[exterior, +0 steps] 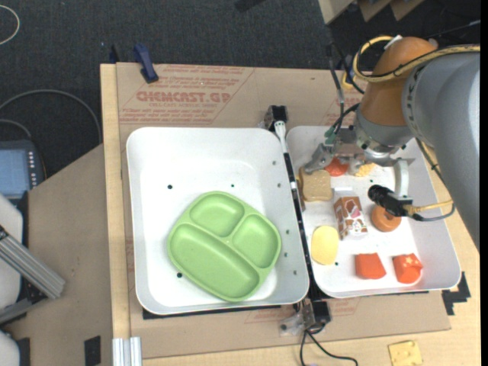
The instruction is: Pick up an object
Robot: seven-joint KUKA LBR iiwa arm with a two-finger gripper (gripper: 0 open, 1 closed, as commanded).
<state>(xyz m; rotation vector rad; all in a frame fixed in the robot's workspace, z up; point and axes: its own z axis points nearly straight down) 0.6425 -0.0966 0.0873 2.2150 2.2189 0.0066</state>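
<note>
- Dark carpet behind, with a counter [229,90] topped by brown cardboard printed in red lettering.
- Two shallow white bins side by side on the cardboard: left bin [152,158], right bin [435,261].
- Green divided plate [223,244] with three compartments, lying flat in the left bin toward its near side.
- Grey arm [450,105] with an orange band, reaching in from the right over the far part of the right bin.
- Hand [358,162] low over the far end of the right bin, among small items there; opening of the hand impossible to tell, and nothing visibly held.
- Tan square block [316,187] just beside the hand, against the right bin's left wall.
- Brown-and-white patterned box [350,216] near the bin's middle, with a pale yellow oval piece [325,244] just left of it.
- Orange round item [385,220] to the right of the box, partly under a black part of the arm.
- Two orange-red pieces, one [369,265] and another [407,268], side by side along the near edge of the right bin.
</note>
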